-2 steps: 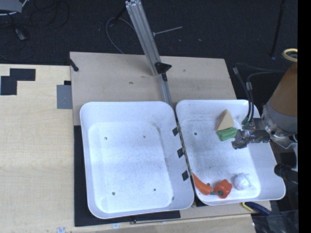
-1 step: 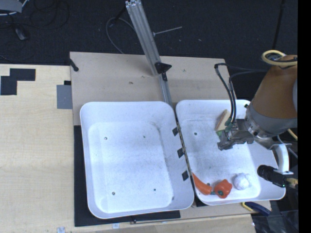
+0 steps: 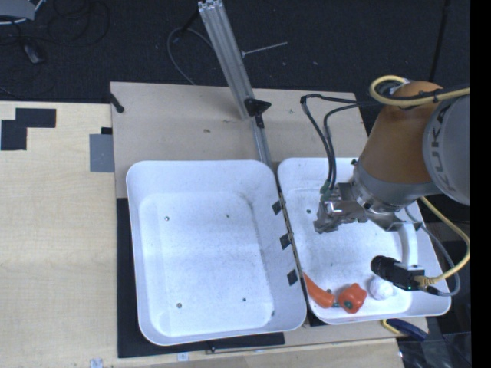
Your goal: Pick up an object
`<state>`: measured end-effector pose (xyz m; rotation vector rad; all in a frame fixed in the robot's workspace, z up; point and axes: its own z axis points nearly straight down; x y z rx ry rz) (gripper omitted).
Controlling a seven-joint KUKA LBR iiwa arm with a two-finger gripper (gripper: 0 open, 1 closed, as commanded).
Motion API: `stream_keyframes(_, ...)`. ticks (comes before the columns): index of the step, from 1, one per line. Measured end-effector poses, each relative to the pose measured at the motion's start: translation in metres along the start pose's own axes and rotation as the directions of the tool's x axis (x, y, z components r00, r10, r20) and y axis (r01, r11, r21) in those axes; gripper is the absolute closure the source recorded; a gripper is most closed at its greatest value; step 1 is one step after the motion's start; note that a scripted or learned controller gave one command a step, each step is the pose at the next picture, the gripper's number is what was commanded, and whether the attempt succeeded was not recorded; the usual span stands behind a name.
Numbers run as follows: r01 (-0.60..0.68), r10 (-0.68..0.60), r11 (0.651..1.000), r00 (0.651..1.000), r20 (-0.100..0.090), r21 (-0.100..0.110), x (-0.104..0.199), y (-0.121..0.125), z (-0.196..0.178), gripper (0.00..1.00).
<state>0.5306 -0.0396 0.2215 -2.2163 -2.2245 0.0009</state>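
red toy (image 3: 352, 297) lies well apart from the claw (image 3: 331, 218), whose opening i cannot tell.

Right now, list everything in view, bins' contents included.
left bin: one, white, bench's left side.
right bin: one, white, beside it.
orange carrot-like piece: one, orange, right bin's near-left corner.
red-orange lump: one, red-orange, right of that piece.
white ball: one, white, right of the lump.
black clips: three, black, along the seam between bins.
metal rail: one, silver, slanting behind the bins.
bench: one, pale wood, underneath.
arm: one, grey and orange, over right bin.
pincer: one, grey metal, above right bin's middle.
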Motion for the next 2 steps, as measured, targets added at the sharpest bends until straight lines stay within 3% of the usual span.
stream_keyframes(2, -0.001, 0.001, 1.000, 1.000, 0.000, -0.001, 0.099, 0.009, -0.017, 1.00)
